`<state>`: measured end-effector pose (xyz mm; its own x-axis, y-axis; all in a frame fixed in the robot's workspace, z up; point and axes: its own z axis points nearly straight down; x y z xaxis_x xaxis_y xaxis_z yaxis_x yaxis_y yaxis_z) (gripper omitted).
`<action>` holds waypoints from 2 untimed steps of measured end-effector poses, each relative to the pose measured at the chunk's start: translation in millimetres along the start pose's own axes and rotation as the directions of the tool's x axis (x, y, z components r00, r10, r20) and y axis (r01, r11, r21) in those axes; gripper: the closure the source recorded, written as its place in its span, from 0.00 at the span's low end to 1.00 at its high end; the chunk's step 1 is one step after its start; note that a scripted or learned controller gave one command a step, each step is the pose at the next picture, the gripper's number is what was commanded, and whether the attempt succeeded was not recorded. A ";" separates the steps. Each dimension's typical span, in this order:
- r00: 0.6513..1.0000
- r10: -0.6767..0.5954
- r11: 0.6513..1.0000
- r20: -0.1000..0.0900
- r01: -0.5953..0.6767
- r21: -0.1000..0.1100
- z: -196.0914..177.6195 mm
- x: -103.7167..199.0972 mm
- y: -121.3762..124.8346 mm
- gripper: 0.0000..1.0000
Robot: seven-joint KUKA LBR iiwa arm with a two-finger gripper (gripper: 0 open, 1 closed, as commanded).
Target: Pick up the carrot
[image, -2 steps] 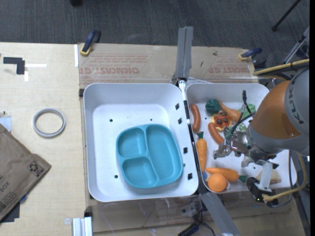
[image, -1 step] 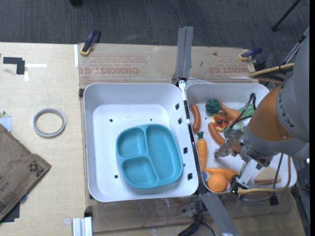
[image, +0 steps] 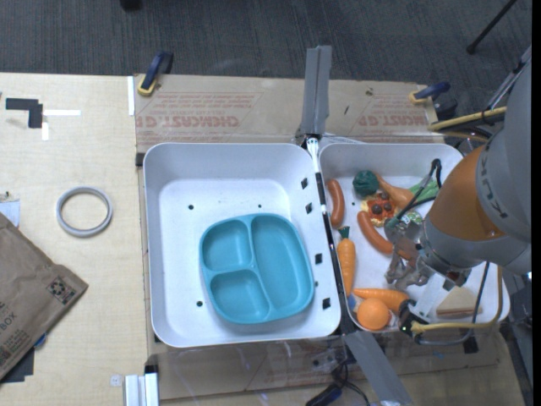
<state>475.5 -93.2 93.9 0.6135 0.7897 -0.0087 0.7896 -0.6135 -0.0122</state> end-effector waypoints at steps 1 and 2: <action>0.999 -0.038 0.999 -0.002 0.038 -0.008 -94.3 64.1 -48.3 1.00; 0.968 -0.251 0.968 -0.001 0.251 -0.008 -106.9 7.7 -5.1 1.00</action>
